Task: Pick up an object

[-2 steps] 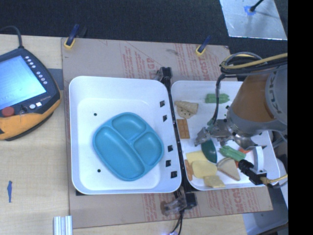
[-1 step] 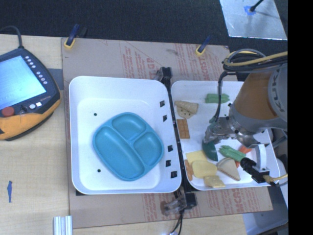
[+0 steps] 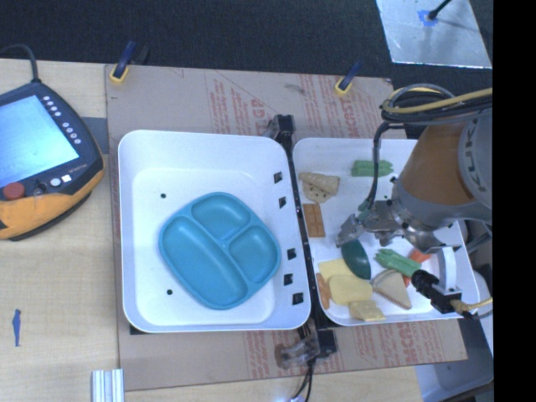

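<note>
My gripper [image 3: 355,232] hangs low over the middle of the right bin [image 3: 335,146], under the grey arm with its orange band [image 3: 440,170]. Right below its tip lies a dark green oval piece [image 3: 358,260]; whether they touch I cannot tell. Around it lie toy foods: a yellow cheese slab [image 3: 340,282], a green bean [image 3: 399,263], a bread wedge [image 3: 392,291], a tan cracker [image 3: 319,185], a brown stick [image 3: 313,219] and a light green piece [image 3: 371,168]. I see nothing lifted.
The left bin [image 3: 134,151] holds a blue divided plate [image 3: 219,249]. A teach pendant [image 3: 38,157] lies on the bench at the far left. Clamps [image 3: 121,65] [image 3: 347,82] grip the cardboard's back edge. Cables [image 3: 419,99] loop above the arm.
</note>
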Controlling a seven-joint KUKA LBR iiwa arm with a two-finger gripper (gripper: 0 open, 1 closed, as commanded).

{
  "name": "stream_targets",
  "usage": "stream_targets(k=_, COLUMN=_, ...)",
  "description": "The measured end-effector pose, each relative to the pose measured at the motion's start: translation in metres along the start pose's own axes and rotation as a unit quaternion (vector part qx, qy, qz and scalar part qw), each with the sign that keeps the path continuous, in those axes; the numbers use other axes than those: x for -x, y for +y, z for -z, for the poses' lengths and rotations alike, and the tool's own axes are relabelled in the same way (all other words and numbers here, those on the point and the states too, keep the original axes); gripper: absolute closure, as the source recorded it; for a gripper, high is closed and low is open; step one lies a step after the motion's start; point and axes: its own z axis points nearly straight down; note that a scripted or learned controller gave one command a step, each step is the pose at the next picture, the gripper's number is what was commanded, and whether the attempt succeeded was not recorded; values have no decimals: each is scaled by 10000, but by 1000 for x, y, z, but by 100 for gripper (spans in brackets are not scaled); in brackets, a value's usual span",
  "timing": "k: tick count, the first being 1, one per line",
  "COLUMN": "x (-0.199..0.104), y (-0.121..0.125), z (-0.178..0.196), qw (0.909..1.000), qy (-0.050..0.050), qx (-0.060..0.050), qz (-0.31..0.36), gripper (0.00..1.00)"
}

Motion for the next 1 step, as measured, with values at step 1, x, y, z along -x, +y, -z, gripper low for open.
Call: stream_targets(k=1, x=-4, y=-11, z=-31, qw=10000, qy=20, qx=-21, qz=-23, gripper=0)
